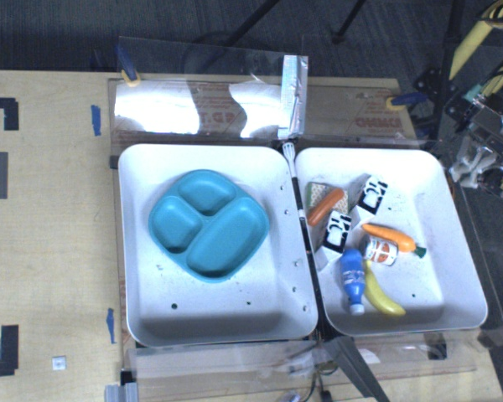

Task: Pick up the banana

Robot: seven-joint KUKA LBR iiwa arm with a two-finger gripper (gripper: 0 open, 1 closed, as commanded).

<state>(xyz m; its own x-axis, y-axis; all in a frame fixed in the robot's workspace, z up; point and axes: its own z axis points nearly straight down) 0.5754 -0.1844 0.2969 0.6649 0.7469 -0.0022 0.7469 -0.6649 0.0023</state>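
The banana [382,296] lies flat in the right-hand bin [461,249], at the near edge of the clutter, just beside the blue bottle [352,280] on that bottle's right and near the small red-labelled can [381,253] behind it. Beyond the can rest a carrot [391,236], a black-and-white box [338,229] and an orange sausage-shaped item [325,207], all heaped loosely as if tipped in, while the left bin holds only a blue divided plate [208,224]. The tool [486,145] hangs at the bin's far right corner, well apart from the banana, probably parked clear of the bin; I cannot tell its state.
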